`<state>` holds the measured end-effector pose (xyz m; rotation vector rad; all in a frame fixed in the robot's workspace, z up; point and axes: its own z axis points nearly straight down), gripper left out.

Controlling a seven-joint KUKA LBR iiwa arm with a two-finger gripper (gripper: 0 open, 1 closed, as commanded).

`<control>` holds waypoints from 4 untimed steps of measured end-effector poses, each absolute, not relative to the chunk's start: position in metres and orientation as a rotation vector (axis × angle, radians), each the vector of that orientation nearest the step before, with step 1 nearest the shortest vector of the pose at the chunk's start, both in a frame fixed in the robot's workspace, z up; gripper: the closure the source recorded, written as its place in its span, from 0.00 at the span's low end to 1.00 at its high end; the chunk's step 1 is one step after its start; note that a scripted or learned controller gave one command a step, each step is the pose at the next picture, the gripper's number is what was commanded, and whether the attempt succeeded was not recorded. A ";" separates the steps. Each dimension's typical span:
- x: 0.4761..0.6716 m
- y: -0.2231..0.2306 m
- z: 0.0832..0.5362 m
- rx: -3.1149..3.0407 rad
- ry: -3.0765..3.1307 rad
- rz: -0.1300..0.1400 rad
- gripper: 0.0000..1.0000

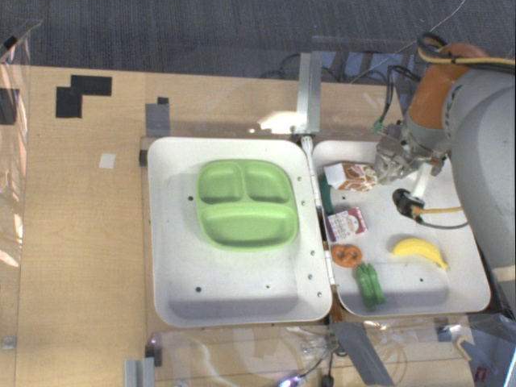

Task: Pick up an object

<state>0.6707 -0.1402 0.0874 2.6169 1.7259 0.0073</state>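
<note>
A pale wood surface (72, 240) spreads toward 9 o'clock, with black marks (81, 93) toward 10. Dark grey carpet (201, 14) runs along 12 o'clock. A clear panel (16, 151) stands at the 9 o'clock edge, catching glare.

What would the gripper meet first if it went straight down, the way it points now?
Probably the snack packet below the gripper, at the right bin's far end; depth is unclear.

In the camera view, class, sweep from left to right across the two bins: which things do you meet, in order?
Green divided plate → purple packet → green toy → tool → banana.
</note>
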 end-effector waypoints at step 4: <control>0.643 -0.205 0.143 3.125 0.327 0.002 1.00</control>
